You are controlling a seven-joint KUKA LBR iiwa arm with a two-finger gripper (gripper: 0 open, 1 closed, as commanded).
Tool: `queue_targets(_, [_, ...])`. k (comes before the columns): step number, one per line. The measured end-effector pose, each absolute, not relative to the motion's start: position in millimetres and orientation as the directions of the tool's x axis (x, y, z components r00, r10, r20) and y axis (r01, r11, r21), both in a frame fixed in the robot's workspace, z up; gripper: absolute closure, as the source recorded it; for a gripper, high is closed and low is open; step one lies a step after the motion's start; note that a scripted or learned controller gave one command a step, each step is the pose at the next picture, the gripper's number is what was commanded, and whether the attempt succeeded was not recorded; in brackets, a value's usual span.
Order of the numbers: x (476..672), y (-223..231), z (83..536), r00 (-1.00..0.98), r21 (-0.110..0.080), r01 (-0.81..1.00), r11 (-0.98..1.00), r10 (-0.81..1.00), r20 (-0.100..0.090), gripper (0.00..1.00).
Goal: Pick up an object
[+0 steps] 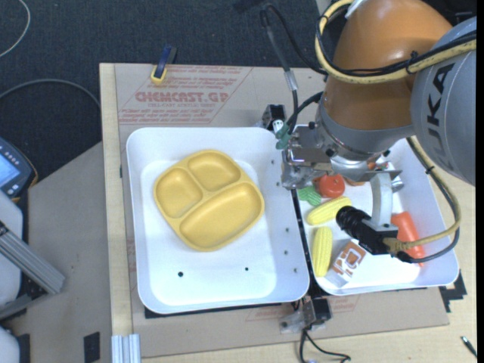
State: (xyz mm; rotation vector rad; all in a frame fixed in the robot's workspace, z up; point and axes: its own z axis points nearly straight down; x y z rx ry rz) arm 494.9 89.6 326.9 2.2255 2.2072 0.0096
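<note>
The gripper (327,174) is hanging over a small, light, stiff corn cob (328,211), graspable across its middle.

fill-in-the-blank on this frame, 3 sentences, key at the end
1. The yellow divided plate lies in the ____ bin.
2. The plate has ____ compartments.
3. The two corn cobs lie in the ____ bin, under the arm.

Missing words: left; three; right
</note>
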Motion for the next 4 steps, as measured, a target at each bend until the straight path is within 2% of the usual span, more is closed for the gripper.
queue_targets(1, [477.1, 153.1, 264.2, -0.006, -0.009, 1.000, 0.006, 1.000, 0.000, 1.00])
queue_targets(2, [480.0, 156.5, 319.0, -0.002, 0.006, 1.000, 0.002, 1.000, 0.002, 1.00])
queue_targets(3, [484.6, 112.1, 253.2, 0.006, -0.009, 1.000, -0.006, 1.000, -0.003, 1.00])
queue_targets(4, [478.4, 220.0, 269.1, -0.009, 0.003, 1.000, 0.009, 1.000, 0.001, 1.00])
